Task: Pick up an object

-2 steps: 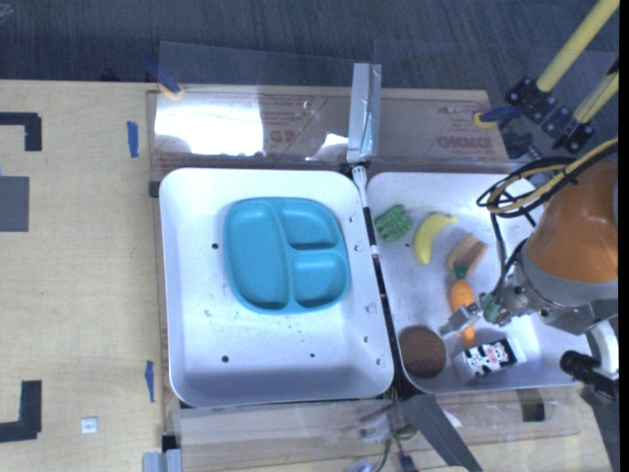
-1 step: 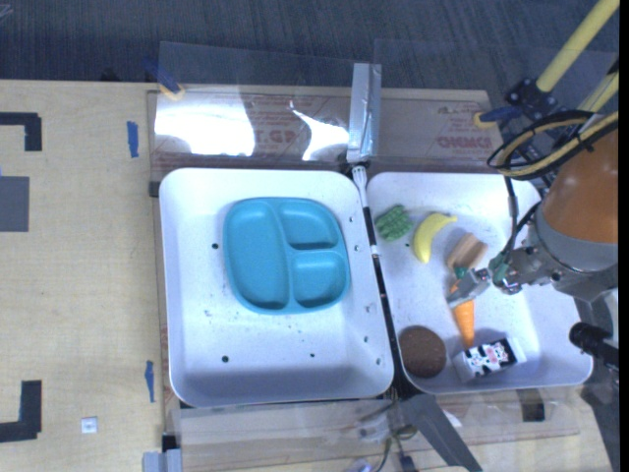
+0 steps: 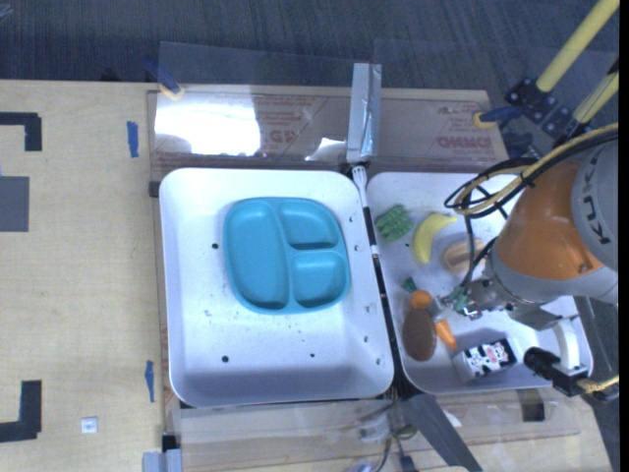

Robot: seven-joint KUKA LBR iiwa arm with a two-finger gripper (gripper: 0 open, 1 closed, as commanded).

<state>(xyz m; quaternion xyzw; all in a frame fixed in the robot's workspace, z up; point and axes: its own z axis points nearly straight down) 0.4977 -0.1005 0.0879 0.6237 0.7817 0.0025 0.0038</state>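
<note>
We cannot tell what our gripper [image 3: 470, 301] is doing, low in the right bin [image 3: 521, 386] to reach the toy food.

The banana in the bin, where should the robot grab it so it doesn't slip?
Probably the middle of the banana, coming straight down from above. It lies flat and curved in the right bin, running top-right to bottom-left, so fingers closing across its narrow width should fit. The green toy sits close on its left.

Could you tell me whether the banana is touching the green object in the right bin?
Apart. The camera view shows white bin floor between the banana and the green object.
</note>
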